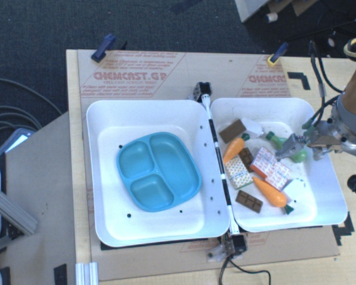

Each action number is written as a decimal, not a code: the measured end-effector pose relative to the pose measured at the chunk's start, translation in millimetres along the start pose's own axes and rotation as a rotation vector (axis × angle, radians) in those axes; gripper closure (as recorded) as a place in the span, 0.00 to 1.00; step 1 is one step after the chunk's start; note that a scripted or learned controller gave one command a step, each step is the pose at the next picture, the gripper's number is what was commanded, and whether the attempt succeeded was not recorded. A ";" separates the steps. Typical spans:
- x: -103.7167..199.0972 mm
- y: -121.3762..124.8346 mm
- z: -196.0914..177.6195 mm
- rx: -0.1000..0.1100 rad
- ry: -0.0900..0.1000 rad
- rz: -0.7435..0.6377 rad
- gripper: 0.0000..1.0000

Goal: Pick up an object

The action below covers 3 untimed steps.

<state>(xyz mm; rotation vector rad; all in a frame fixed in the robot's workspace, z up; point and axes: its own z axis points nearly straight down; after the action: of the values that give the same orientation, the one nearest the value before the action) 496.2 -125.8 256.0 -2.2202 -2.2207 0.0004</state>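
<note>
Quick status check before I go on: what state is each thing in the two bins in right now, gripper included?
Blue divided plate: flat in the left bin, nothing on it.
Right bin: holds a cluster of toy food.
Lower carrot: lying on its side.
Upper carrot: lying beside the divider.
Chocolate bar: lying flat.
Gripper: low over a green item.

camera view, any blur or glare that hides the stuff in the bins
Camera view: soft and slightly blurry overall; the hand smears against green items in the right bin. No strong glare; the blue plate in the left bin reads clearly, with faint shadows.
</note>
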 end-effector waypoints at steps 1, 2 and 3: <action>34.2 52.6 126.2 0.002 0.000 0.000 0.00; 29.9 132.0 168.4 -0.007 0.000 -0.001 0.00; 34.1 101.1 171.4 0.001 0.000 0.001 0.00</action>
<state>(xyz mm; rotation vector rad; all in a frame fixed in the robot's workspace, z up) 597.1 -91.5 84.6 -2.2206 -2.2191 0.0017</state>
